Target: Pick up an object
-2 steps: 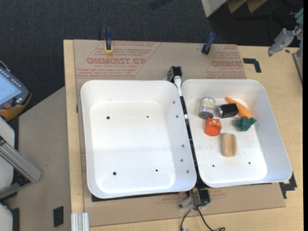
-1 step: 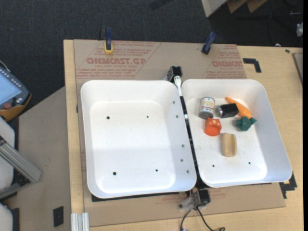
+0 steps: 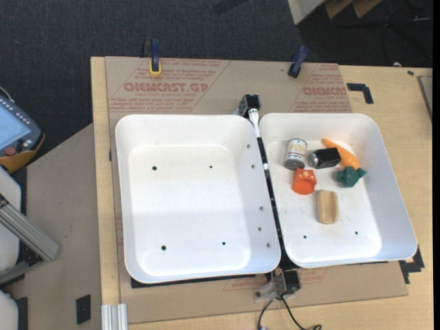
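Observation:
The right bin [image 3: 385,205] holds several small objects clustered in its upper middle. A small silver can [image 3: 295,154] lies at the left of the cluster. A black cylinder [image 3: 324,158] lies beside it. An orange carrot with a green top [image 3: 347,165] rests at the right. A red-orange cup [image 3: 303,181] sits below the can. A tan wooden block [image 3: 326,206] lies lowest of the group.
The left bin [image 3: 130,205] sits beside the right one, joined along a black divider [image 3: 265,177]. Both rest on a brown board [image 3: 172,81] held by two blue clamps [image 3: 155,55] at the far edge. A blue-screened device [image 3: 12,126] is at the far left.

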`<state>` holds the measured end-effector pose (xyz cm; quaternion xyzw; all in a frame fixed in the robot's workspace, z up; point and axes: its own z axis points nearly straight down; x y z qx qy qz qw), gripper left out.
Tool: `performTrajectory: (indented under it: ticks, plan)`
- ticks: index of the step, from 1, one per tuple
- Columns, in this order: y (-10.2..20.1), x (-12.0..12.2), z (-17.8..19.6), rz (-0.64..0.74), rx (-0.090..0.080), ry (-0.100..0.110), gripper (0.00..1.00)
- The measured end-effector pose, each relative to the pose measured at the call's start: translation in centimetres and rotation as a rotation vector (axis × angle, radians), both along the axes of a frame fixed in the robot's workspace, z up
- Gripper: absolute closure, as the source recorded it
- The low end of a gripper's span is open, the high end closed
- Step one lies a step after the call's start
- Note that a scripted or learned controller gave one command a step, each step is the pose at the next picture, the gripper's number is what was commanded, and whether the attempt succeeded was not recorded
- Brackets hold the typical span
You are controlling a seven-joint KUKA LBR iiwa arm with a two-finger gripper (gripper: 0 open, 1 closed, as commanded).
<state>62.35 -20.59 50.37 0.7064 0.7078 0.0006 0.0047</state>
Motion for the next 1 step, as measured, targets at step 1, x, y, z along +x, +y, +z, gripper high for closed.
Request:
performTrajectory:
  ticks: [1]
  plan:
    - [6.46,-2.33,-11.72,0.003,0.011,0.02,1.0]
